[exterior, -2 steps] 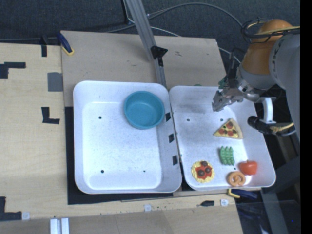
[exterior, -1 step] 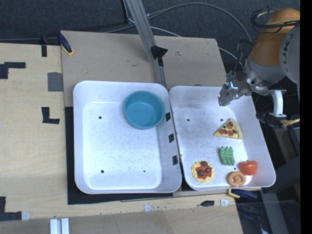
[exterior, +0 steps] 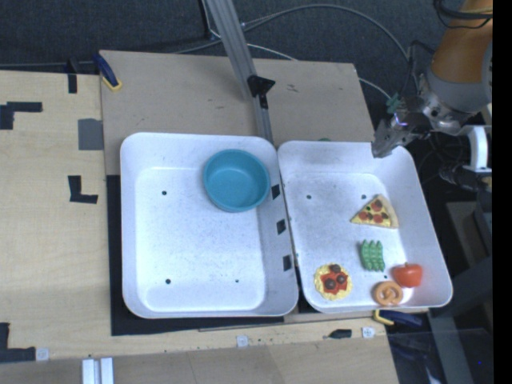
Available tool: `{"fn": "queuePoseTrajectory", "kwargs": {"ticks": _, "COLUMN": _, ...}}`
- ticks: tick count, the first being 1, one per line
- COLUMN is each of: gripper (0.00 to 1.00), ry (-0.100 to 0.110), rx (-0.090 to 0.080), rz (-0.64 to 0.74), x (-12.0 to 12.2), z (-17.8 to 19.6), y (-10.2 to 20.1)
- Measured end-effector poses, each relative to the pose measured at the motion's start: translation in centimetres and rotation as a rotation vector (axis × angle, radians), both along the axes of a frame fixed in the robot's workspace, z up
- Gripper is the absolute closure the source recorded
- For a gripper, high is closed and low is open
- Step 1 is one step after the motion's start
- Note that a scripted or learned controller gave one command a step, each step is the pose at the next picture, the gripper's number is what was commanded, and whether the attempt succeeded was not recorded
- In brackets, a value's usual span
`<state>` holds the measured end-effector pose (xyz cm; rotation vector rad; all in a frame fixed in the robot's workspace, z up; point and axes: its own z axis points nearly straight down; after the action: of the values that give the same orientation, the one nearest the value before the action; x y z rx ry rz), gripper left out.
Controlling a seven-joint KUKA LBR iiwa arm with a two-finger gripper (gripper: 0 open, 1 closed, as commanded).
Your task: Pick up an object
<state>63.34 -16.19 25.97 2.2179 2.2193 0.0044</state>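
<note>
Currently gripper (exterior: pixel 384 146) sits at right bin's (exterior: pixel 320 166) far rim, jaw state unreadable, holding nothing visible; pizza slice (exterior: pixel 374 213) nearest, so likely target.

open floor across the right bin's (exterior: pixel 320 214) left and middle; toy foods crowded along its near right edge. blue bowl (exterior: pixel 235 180) blocking the left bin's (exterior: pixel 160 246) far right corner.
</note>
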Motion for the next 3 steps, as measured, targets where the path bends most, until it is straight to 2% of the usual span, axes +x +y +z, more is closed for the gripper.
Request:
{"fn": "queuePoseTrajectory", "kwargs": {"ticks": 1, "gripper": 1.00, "ry": 0.004, "rx": 0.002, "rz": 0.004, "x": -0.5, "z": 0.4, "y": 5.8}}
{"fn": "queuePoseTrajectory", "kwargs": {"ticks": 3, "gripper": 1.00, "ry": 0.005, "rx": 0.002, "rz": 0.005, "x": -2.5, "z": -1.4, "y": 17.4}}
